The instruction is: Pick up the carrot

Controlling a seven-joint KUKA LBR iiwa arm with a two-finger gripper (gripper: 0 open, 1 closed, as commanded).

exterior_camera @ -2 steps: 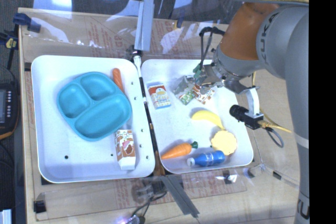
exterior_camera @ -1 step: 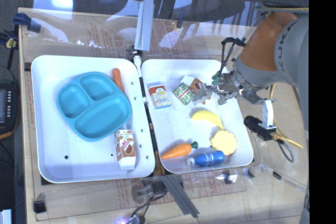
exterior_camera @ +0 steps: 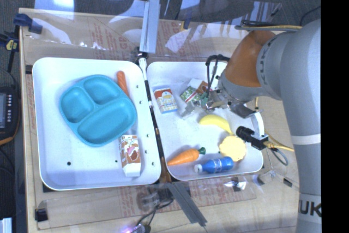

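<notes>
While a blue divided plate (exterior_camera: 98, 109) fills the left bin (exterior_camera: 49, 166), with a small carton (exterior_camera: 130, 154) just beside it, the carrot (exterior_camera: 184, 157) lies in the right bin (exterior_camera: 169, 71) near its front edge, beside a blue bottle (exterior_camera: 216, 165); the end effector (exterior_camera: 210, 98) sits over small packets further back, its state impossible to tell

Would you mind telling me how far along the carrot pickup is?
Nothing looks done yet: the carrot lies in the right bin, near its front edge, beside the blue bottle. The end effector is at the small packets farther back, apart from the carrot. Reaching, grasping and lifting remain.
</notes>
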